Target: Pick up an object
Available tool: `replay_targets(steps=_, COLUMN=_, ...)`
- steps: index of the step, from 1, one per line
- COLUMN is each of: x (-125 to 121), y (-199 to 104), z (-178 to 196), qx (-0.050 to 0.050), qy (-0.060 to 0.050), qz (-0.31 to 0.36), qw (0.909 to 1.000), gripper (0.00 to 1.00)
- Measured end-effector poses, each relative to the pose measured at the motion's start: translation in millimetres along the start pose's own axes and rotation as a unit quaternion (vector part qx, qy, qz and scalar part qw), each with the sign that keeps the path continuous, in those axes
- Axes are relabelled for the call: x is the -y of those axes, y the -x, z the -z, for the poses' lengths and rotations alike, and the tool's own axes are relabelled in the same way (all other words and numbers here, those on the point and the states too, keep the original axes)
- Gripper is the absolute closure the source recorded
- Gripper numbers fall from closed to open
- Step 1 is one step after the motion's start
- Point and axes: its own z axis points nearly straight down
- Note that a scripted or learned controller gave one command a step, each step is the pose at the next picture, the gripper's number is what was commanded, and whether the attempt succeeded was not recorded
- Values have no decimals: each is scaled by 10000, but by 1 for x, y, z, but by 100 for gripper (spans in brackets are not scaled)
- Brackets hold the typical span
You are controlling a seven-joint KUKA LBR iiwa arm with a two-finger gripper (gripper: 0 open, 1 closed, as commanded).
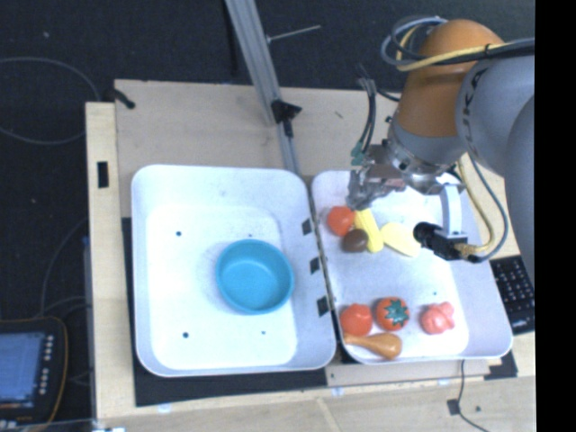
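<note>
Inside the left bin [162, 196] we note a blue bowl [255, 276]; right bin [481, 318] holds toy produce; the gripper [367, 192] state we cannot tell.

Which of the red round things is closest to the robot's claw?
The orange-red ball at the right bin's top left, beside the gripper. The other red ones lie along the near edge.

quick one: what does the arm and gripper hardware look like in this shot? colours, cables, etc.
The arm is grey with a rounded orange band above the wrist. Yellow and grey cables loop over it, and more trail past a black fitting. The gripper is metallic grey.
</note>
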Motion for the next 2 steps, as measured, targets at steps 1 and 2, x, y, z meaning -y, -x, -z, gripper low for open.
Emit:
replay_targets(steps=1, x=-6, y=-58, z=11, qx=-6, qy=-17, qz=6, qw=10000, gripper=100)
replay_targets(steps=2, x=-10, y=-107, z=14, qx=0, qy=-15, qz=1, qw=10000, gripper=100)
